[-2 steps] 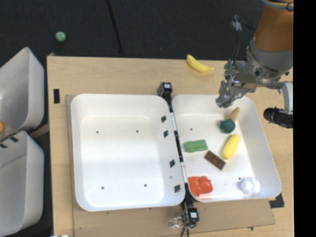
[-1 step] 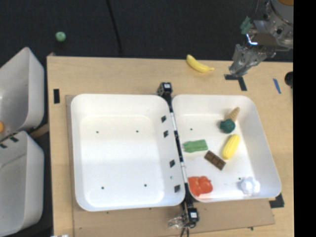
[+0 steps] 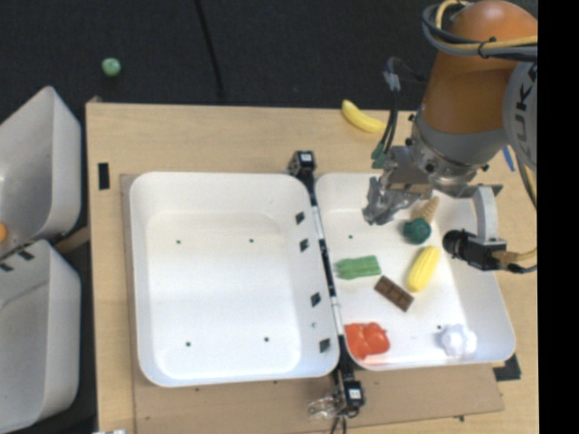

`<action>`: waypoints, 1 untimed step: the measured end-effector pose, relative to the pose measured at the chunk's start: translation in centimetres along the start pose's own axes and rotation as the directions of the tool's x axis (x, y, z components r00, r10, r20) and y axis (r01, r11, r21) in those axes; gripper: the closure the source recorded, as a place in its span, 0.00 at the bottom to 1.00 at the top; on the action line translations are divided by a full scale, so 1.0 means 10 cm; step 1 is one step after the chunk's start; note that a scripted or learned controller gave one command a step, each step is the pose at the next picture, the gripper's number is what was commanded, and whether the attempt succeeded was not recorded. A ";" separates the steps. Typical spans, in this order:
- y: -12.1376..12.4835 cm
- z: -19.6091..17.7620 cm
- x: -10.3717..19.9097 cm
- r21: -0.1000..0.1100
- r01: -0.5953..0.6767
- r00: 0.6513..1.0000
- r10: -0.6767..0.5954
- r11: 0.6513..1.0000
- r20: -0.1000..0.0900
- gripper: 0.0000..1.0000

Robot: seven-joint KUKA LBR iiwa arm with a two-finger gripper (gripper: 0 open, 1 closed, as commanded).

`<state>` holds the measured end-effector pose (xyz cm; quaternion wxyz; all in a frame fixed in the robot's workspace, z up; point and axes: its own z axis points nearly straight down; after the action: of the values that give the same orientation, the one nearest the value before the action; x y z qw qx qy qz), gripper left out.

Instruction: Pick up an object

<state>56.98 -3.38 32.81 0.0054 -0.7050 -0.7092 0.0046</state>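
The gripper hangs over the right bin, near its far rim; whether it grips anything, I cannot tell. Just beside it lies a dark green ball. Nearer the bin's front sit a yellow corn cob, a green block, a brown bar and a red piece.

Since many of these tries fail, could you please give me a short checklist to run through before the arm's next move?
1. Hand over the right bin: ok.
2. Something between its fingers: cannot tell.
3. Nearest target, dark green round object, unobstructed from above: ok.
4. Yellow corn-like piece and brown block apart from the green block: ok.
5. Banana inside a bin: not ok, it lies on the bench.
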 end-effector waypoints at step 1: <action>0.14 -1.18 0.35 -0.028 0.001 1.000 -0.001 1.000 0.002 1.00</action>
<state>58.54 0.11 44.59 -0.0052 -0.7045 -0.7097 -0.0050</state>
